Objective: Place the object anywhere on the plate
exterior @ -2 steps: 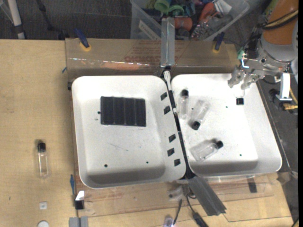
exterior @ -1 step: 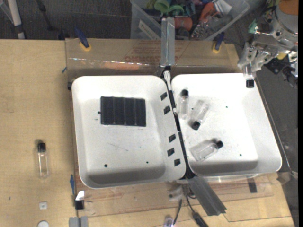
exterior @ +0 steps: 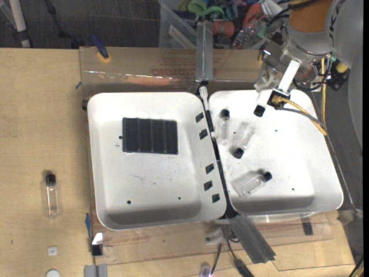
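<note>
A stray vial lies on the bench. Beyond it, a clear capped vial lies on its side in the right bin. It is probably light, stiff, slick and breakable, and best pinched across its barrel. The black plate sits in the left bin. Farther back, the gripper hovers, and whether it grasps anything cannot be told.
</note>
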You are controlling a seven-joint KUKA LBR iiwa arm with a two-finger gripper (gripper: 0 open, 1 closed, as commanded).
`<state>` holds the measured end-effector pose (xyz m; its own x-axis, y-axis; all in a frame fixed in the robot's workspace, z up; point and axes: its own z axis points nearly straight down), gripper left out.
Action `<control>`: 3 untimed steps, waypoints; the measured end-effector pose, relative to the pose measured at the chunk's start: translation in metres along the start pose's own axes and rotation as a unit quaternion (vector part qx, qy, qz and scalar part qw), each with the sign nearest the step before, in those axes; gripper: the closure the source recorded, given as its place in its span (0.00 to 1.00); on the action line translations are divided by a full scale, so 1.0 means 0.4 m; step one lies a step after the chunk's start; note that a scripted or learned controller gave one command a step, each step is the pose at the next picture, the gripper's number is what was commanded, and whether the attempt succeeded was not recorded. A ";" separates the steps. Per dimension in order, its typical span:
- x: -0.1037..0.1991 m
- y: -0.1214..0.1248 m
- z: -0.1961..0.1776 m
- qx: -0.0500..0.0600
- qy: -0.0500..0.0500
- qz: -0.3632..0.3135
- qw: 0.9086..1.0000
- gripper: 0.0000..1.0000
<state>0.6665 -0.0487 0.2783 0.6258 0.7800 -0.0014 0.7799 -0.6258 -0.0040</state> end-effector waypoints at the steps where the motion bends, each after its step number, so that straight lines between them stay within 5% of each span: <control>1: 0.085 -0.077 -0.251 -0.002 0.001 0.206 0.978 1.00; 2: 0.043 -0.096 -0.391 -0.002 0.003 0.341 0.940 1.00; 3: 0.066 -0.291 -0.389 -0.001 0.001 0.284 0.959 1.00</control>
<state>0.5931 0.0446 0.4343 0.9495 0.3137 -0.0008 0.3137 -0.9495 -0.0011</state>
